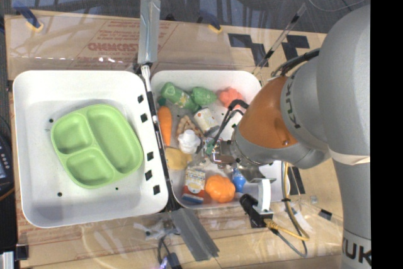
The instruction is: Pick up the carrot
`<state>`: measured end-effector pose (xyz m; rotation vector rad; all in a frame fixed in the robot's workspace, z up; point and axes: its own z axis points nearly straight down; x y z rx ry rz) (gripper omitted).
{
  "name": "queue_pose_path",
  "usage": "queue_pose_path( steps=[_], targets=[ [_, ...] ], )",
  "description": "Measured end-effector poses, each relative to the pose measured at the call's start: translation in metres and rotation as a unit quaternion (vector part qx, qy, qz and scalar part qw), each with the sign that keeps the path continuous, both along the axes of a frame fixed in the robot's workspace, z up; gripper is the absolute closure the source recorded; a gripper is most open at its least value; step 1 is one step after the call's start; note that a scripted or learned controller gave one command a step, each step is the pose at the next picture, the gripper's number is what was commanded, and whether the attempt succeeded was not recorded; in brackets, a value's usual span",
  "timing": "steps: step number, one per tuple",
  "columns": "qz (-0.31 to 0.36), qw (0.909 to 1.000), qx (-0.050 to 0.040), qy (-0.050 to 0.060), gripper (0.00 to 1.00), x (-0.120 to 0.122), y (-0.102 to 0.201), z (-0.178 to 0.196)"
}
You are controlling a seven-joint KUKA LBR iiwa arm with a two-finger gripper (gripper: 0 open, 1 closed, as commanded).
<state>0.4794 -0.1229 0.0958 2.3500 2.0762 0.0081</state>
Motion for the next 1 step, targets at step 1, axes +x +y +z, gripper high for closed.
queue_pose_path(
  steps=[1],
  targets=[
    [0.07, 0.9975, 0.0009, 0.005, 0.0, 0.0641, 0.0232, -0.0045]
  ],
)
